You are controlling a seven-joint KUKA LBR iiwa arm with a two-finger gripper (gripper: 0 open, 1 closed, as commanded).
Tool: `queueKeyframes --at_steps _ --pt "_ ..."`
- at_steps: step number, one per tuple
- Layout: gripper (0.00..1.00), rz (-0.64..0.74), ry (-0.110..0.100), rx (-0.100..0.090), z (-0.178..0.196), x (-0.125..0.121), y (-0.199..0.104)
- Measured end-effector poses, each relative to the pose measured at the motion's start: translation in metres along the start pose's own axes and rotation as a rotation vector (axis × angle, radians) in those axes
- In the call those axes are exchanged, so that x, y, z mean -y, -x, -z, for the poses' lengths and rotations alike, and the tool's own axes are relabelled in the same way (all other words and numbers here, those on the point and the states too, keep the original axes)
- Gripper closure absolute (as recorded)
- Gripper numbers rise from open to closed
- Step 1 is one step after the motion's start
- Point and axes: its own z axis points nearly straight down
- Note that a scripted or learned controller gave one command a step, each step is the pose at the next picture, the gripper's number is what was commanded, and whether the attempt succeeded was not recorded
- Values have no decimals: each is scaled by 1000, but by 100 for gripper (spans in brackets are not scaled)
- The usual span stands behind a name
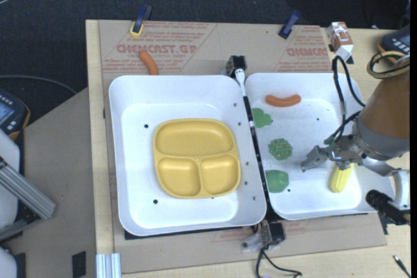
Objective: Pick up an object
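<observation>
Reaching in from the right, arm bent low over right bin [306, 205]; gripper [329, 158] fingers spread apart, beside yellow corn [340, 179]

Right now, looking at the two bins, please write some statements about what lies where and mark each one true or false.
1. The yellow divided plate lies in the left bin. True.
2. The corn cob lies on the plate. False: it lies in the right bin, beside the gripper.
3. An orange sausage lies near the far edge of the right bin. True.
4. The broccoli piece is in the left bin. False: it is in the right bin, between two other green items.
5. A second orange sausage lies on the cardboard outside the bins. True.
6. The gripper hovers over the left bin. False: it is over the right bin.
</observation>
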Motion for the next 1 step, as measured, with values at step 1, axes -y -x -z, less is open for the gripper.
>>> queueKeyframes --at_steps 1 --pt "0 0 1 0 -53 1 -1"
